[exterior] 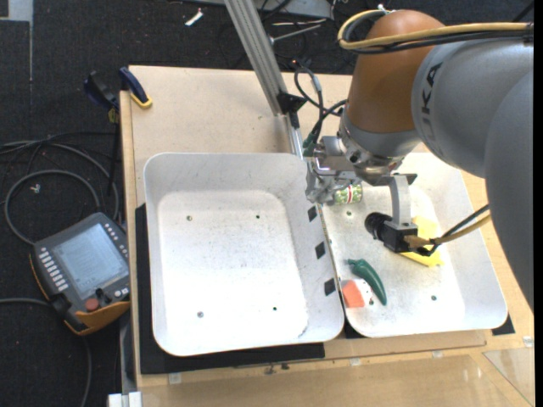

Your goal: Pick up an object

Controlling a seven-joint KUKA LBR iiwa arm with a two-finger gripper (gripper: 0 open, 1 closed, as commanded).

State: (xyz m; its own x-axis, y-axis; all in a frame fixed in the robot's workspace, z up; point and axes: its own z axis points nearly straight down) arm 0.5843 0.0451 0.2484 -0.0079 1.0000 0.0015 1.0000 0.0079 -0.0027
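My gripper point(327, 185) hangs over the back left corner of the right bin point(458, 303), close to the wall shared with the left bin. A small green and white object point(348, 195) lies right against the gripper's tip; whether it is gripped is hidden. Farther front in the same bin lie a dark green curved piece point(370, 279) and an orange and white block point(355, 293), close together. A yellow object point(423, 250) sits to their right, partly covered by the robot's wrist hardware.
The left bin point(221, 253) holds nothing I can make out except small dark specks. A metal strut point(259, 49) slants down from the back toward the bins' shared wall. The big grey arm point(475, 91) covers the right bin's back right part.
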